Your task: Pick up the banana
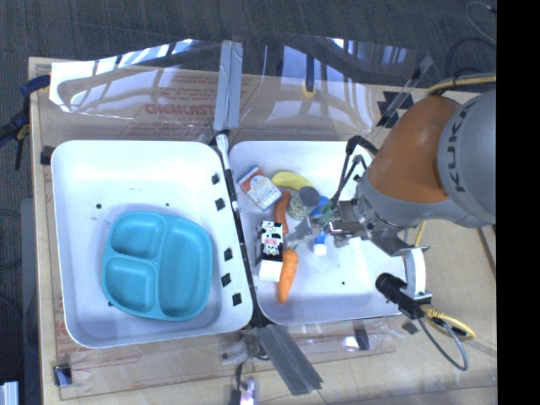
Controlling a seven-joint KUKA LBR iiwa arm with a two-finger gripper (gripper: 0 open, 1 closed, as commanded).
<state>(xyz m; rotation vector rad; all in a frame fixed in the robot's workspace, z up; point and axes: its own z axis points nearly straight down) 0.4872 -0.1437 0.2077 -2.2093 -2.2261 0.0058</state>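
Observation:
The yellow banana (292, 179) lies in the right bin (354, 298), near its far wall, partly covered by other items. My gripper (325, 224) reaches in from the right and hangs low over the pile of objects, just nearer the camera than the banana and to its right. The grey wrist and the orange band hide most of the hand. Nothing yellow shows at the gripper's tip.
An orange carrot (288, 273), a black-and-white cow-print carton (271, 241), a white and orange packet (260, 189) and a grey round object (309, 197) crowd the right bin's left half. The left bin (76, 175) holds a blue divided plate (158, 264).

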